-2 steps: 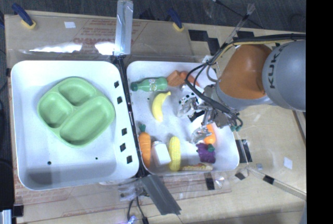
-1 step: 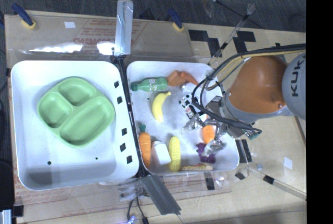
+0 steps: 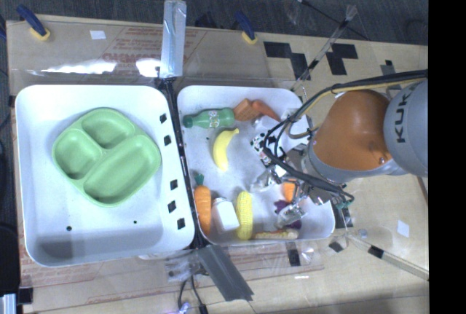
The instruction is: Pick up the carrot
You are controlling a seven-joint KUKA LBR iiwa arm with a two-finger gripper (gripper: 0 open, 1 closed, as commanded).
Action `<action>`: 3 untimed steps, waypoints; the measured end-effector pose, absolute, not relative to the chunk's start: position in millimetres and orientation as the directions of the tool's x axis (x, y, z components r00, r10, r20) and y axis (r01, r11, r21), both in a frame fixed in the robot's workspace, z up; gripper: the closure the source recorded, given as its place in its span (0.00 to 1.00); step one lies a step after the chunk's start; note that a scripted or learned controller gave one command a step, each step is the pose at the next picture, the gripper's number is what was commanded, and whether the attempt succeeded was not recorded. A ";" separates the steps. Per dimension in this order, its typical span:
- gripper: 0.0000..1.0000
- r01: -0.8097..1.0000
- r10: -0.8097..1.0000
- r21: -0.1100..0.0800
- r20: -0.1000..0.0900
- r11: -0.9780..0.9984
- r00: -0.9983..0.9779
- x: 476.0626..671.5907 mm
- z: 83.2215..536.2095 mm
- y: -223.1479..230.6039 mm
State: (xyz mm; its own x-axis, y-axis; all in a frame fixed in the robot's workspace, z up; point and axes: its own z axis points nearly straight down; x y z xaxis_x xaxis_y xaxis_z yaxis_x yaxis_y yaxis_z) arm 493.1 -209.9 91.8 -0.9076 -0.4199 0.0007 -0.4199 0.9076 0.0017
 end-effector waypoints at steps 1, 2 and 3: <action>0.00 -0.045 -0.045 0.001 -0.002 0.999 -0.999 497.0 92.3 -208.8; 1.00 -0.054 -0.054 0.000 -0.004 0.999 -0.999 499.1 102.8 -206.9; 1.00 -0.029 -0.029 0.000 -0.004 1.000 -1.000 508.3 140.0 -174.0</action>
State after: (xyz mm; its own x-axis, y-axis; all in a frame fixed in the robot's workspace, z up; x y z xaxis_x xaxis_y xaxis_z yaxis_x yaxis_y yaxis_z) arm 508.3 -174.0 140.0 -0.9996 -0.0286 -0.0042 -0.0286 0.9996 -0.0001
